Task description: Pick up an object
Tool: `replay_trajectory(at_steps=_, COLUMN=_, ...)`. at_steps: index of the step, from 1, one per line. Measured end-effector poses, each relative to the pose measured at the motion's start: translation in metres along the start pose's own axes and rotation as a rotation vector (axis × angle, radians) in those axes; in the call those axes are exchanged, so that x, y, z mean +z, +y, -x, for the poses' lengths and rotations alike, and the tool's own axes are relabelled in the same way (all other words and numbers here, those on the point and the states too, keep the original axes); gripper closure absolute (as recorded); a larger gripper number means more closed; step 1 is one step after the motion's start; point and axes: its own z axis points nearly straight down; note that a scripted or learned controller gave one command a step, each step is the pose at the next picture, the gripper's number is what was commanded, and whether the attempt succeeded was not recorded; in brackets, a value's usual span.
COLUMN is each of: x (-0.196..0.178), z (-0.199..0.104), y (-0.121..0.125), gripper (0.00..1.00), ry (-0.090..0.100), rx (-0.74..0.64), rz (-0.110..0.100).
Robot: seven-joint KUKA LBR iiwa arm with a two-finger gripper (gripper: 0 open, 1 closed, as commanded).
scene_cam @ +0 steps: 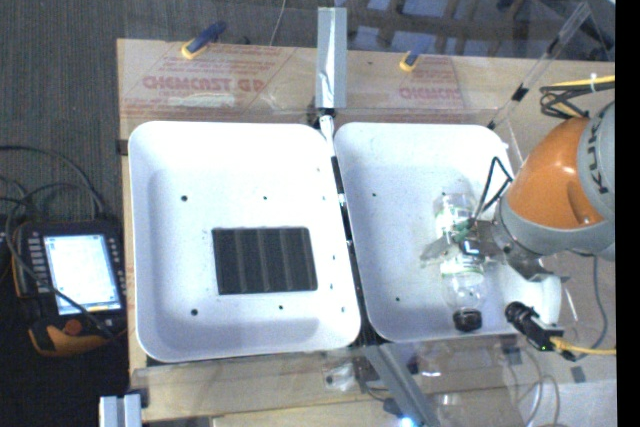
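Two shallow white bins sit side by side on the tabletop (150, 85), which is covered with a brownish sheet printed with red lettering. The left bin (160, 175) holds a dark ribbed rectangular pad (265, 260), lying flat a little below the bin's centre. The right bin (390, 175) holds a clear plastic bottle (463, 290) with a dark cap, lying in the lower right part of the bin with the cap end pointing toward the bottom of the frame.

The arm (560, 190), grey with a broad orange band, comes in from the right edge of the frame and bends down over the right bin. Its hand (462, 237) hangs directly above the upper end of the bottle, close to it or touching it; the parts overlap in a blur there, and I cannot tell whether the hand is open or closed, or whether it grips the bottle.

A handheld controller (75, 275) with a lit screen lies on the floor at the lower left of the frame.
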Motion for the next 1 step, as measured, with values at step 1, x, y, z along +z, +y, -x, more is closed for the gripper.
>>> replay_trajectory(at_steps=1, x=-0.0903, z=-0.0852, y=0.018, gripper=0.0, ry=0.005, rx=0.167, rz=-0.033)
